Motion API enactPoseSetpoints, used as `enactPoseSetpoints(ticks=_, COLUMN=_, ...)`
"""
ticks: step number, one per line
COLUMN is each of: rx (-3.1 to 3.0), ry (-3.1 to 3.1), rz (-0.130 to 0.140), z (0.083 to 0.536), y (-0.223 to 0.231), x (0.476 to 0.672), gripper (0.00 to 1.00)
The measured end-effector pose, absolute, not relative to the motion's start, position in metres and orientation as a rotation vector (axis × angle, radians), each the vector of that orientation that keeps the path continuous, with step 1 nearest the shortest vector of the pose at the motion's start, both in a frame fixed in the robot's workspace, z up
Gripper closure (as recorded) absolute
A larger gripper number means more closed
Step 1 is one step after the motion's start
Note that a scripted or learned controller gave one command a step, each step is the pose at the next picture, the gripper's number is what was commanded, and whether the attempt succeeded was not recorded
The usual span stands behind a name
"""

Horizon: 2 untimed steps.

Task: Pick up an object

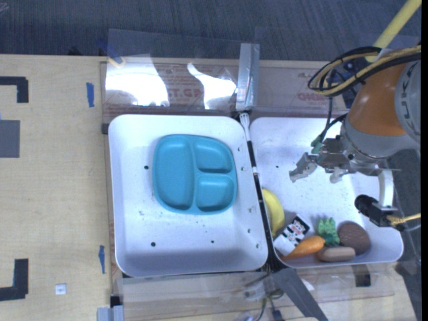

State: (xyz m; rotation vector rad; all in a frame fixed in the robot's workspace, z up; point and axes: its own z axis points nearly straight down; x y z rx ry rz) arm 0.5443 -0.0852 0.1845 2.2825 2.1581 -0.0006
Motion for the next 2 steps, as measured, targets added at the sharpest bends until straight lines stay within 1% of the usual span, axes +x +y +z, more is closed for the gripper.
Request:
enactPoseSetpoints(ticks=1, rx=2.329, ry=2.102, rz=0.007, z=0.088, y=-0.12, x=0.549, gripper=0.0)
enactPoseSetpoints(ticks=2, rx=2.357, ry=2.071, rz=0.003, z=0.087, y=-0.147, x=0.508, gripper=0.0)
